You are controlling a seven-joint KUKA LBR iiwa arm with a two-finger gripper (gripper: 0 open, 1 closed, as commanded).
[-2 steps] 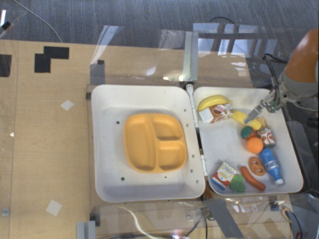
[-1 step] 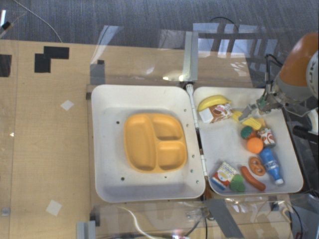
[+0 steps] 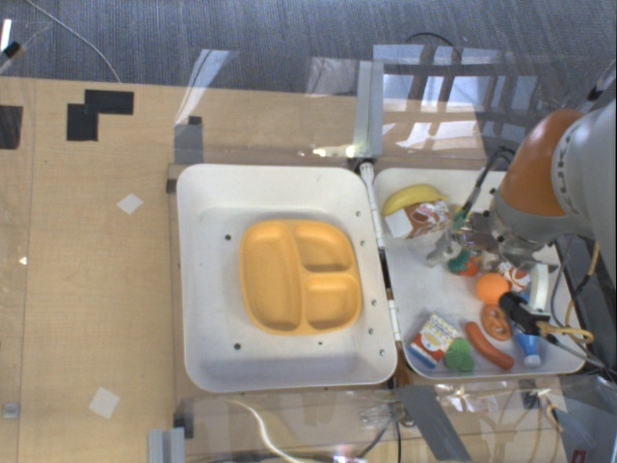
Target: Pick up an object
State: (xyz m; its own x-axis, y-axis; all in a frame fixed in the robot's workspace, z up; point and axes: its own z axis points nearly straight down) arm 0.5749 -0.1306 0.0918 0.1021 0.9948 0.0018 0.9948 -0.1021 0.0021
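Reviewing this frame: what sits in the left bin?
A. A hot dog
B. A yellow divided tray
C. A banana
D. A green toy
B: the yellow divided tray lies in the middle of the left bin, while the banana and the other small items are in the right bin.

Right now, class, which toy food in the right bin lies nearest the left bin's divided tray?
The banana, yellow and curved at the right bin's top left corner; the hot dog, orange and broccoli lie farther right.
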